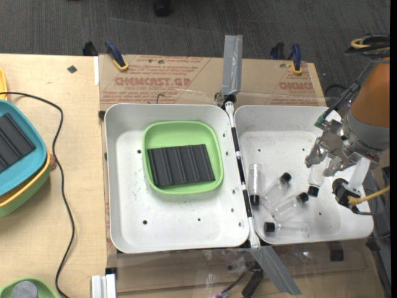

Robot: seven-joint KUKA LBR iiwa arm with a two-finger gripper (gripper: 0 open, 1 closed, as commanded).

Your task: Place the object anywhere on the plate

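A green square plate [181, 129] sits in the left bin [124, 203] with a dark ribbed mat [181, 165] lying on it. Several clear vials with black caps lie in the right bin [273, 129]: one [254, 180] by the divider, two [286, 205] near the middle, one [289, 229] at the front. Another vial [315, 179] stands directly below my gripper [319, 161], which hangs low over the bin's right side. The view does not tell whether that vial is gripped.
A stack of teal and yellow trays [18, 151] sits at the far left on the wooden bench, with a black cable [62, 166] running beside it. Cardboard [155, 76] lies behind the bins, clamped at its corners. A yellow cable [363, 197] loops off the wrist.
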